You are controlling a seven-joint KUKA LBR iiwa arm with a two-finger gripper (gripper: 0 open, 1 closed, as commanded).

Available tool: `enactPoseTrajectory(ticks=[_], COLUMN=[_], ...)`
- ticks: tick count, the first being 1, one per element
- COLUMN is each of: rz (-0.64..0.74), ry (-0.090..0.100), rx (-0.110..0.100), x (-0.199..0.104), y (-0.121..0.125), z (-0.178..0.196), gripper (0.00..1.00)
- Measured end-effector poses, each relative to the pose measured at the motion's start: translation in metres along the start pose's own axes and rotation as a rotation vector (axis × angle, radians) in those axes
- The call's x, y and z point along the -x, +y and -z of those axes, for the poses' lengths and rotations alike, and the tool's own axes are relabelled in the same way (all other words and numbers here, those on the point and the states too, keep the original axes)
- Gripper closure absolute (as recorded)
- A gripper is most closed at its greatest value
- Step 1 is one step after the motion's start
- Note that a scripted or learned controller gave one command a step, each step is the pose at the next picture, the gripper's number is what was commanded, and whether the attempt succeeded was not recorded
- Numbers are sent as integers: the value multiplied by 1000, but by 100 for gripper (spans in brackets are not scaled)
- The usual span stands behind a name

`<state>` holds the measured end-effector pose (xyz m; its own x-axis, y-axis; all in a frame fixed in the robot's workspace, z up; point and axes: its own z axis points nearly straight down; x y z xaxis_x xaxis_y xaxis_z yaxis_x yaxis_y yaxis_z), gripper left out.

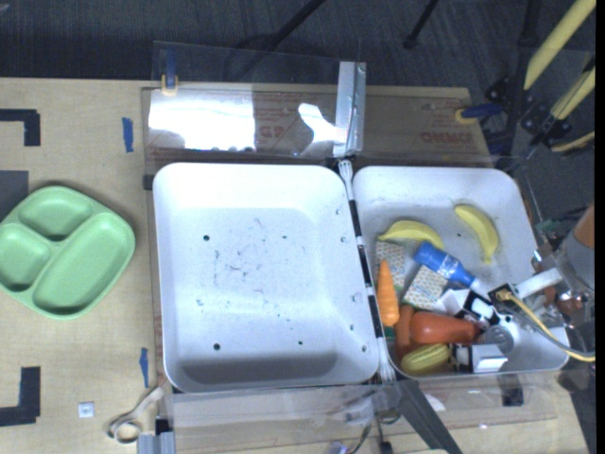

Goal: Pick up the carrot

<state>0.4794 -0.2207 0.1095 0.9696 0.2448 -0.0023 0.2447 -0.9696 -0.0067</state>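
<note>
Carrot (pixel 388 297) lies in the right bin (pixel 430 192), hard against its left wall, roughly lengthwise along that wall, thin end toward the far side. Its near end touches or overlaps a larger red-orange item (pixel 437 327) that runs across the bin floor.

Gripper (pixel 492 312) is low in the same bin, to the right of the carrot, coming in from the right edge with a yellow cable (pixel 539 322) trailing off the wrist. Black-and-white gripper parts sit over the right end of the red-orange item. Carrot is apart from it, not between the fingers. Can't tell if the gripper is open or closed; clutter and angle hide it.

Other stuff in the right bin: two bananas, one (pixel 412 232) mid-bin just beyond the carrot tip, one (pixel 478 226) nearer the far right wall. Blue bottle (pixel 441 265) lies tilted between the bananas and the gripper, on a patterned packet (pixel 423 284) just right of the carrot. Yellow-green fruit (pixel 424 357) at the near wall, below the red-orange item.

Left bin (pixel 250 268) shows bare white floor with scuffs. Green divided plate (pixel 62 250) sits on the tabletop (pixel 57 367) well left of both bins.
</note>
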Motion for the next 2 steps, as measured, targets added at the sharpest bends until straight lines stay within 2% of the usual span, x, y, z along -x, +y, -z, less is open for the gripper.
enactPoseTrajectory(ticks=[1, 2], rz=[-46, 2], ry=[2, -1], rx=[0, 1], x=[0, 0], y=[1, 0], z=[2, 2], gripper=[100, 100])
